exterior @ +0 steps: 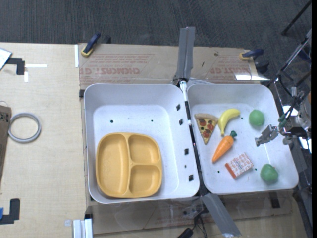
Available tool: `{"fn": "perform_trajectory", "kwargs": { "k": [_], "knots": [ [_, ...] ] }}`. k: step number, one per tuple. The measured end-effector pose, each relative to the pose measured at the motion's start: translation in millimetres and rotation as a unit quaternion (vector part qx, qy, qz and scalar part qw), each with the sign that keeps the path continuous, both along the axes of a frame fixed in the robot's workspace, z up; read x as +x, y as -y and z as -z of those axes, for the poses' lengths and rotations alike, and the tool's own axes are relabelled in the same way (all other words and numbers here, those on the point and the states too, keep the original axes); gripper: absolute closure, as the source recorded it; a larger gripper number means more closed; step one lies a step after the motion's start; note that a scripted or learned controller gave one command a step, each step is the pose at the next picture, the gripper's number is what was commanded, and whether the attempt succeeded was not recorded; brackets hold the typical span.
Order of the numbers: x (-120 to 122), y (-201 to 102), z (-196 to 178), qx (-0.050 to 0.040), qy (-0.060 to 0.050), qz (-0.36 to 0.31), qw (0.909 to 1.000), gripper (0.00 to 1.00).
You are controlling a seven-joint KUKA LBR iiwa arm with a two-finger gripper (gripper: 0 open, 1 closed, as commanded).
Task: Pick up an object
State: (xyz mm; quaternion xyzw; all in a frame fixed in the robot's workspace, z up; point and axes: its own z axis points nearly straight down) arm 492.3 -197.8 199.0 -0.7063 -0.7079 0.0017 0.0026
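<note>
The carrot (223, 148) lies mid-bin in the right bin (277, 103), between pizza slice (206, 127) and snack box (239, 164) — loose, easy pickings; the gripper (266, 135) hovers near the bin's right wall — its grip I cannot tell

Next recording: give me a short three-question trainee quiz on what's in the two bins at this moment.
1. True or false: the yellow divided plate lies in the left bin.
2. How many green balls are in the right bin?
3. Which item lies directly beside the pizza slice: A) snack box, B) banana, C) tape roll?

Key:
1. True.
2. Two: one near the far right corner, one near the front right corner.
3. B. The carrot sits just below both, and the hand hangs at the bin's right side.
</note>
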Motion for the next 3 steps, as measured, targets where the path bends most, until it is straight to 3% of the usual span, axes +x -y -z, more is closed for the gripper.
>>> {"fn": "perform_trajectory", "kwargs": {
  "k": [1, 2, 3],
  "knots": [
    [49, -35, 68, -0.0002, 0.000, -0.010, 1.0000, 0.00],
    [43, -87, 110, -0.0006, 0.000, 0.029, 0.9996, 0.00],
    [42, -85, 103, -0.0005, -0.002, 0.031, 0.9995, 1.00]
  ]
}}
